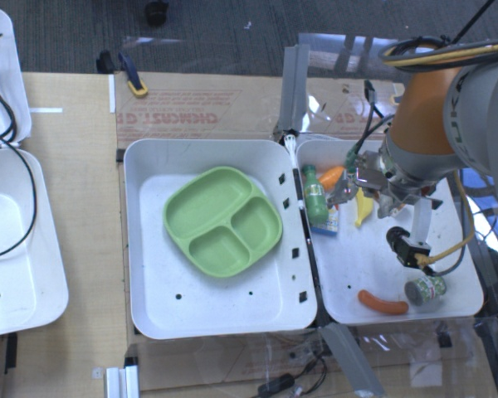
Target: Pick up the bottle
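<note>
The green bottle point(315, 199) lies in the right bin point(349, 284), close against its left wall, with its cap toward the far side. My gripper point(353, 186) hangs low over the bin just right of the bottle, beside it and not around it. The grey wrist with its orange band rises above the gripper to the right and hides part of the bin's far right side.
An orange carrot-like piece point(333, 175) sits by the bottle's cap, and a blue-and-white box point(327, 223) lies at its base. A yellow banana point(363, 209), a red sausage point(382, 303) and a small can point(425, 289) share the right bin. A green divided plate point(222, 220) lies in the left bin point(149, 272).
</note>
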